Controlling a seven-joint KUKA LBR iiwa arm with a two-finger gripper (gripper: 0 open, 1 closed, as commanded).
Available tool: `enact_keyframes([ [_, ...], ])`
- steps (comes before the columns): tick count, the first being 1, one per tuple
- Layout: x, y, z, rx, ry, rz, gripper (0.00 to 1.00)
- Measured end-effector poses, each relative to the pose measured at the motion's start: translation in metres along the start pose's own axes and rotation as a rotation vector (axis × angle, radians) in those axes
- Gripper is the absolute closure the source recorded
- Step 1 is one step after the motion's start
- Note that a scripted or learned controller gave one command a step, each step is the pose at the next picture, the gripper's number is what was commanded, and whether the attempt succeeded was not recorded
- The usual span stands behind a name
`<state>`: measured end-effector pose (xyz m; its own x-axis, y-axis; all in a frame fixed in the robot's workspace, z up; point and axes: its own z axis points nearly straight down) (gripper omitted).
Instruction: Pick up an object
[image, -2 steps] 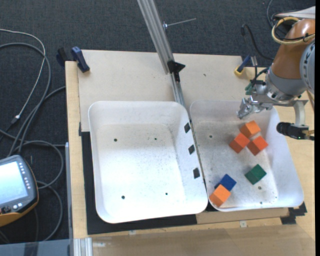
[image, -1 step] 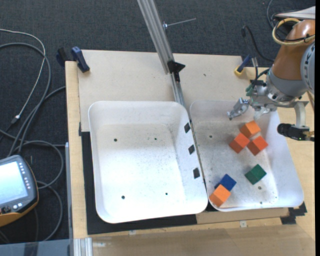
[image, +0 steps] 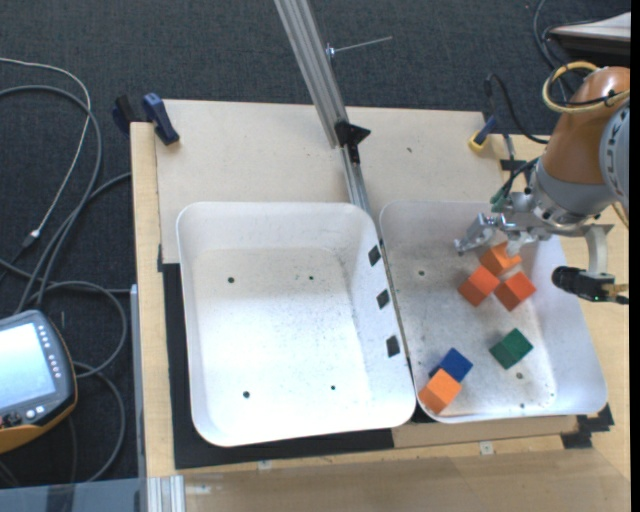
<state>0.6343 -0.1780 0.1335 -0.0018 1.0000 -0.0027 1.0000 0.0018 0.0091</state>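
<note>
In the right bin (image: 575, 335), far-right part, the tool (image: 497, 240) hangs just above a cluster of three orange blocks. Can't tell if it's released or clenched; metal parts blur into the blocks from this angle, and nothing is clearly seen gripped. The lighter orange block (image: 497, 259) sits directly under the tool, touching or nearly so. Just left & nearer is a 2nd orange block (image: 478, 286); just right of that, a redder orange block (image: 517, 290). All 3 bunch together, touching or close to it.

Nearer in same bin: green block (image: 511, 349), apart from the cluster. Near-left corner: blue block (image: 456, 364) w/ another orange block (image: 438, 391) against its near-left side.

Left bin (image: 200, 240) sits beside it, rims meeting at the centre. Both rest on the pale worktop (image: 250, 150). Arm (image: 585, 140) comes in from the right, orange band above the wrist. An aluminium bar (image: 315, 70) slants down from the far edge toward the gap between bins.
</note>
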Motion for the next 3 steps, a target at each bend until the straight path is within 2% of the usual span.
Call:
enact_keyframes([
  [1,0.0025,-0.011,0.0061,-0.006,-0.003,-0.001,0.0],
  [3,0.0036,-0.0151,0.0067,-0.012,-0.007,-0.001,0.0],
])
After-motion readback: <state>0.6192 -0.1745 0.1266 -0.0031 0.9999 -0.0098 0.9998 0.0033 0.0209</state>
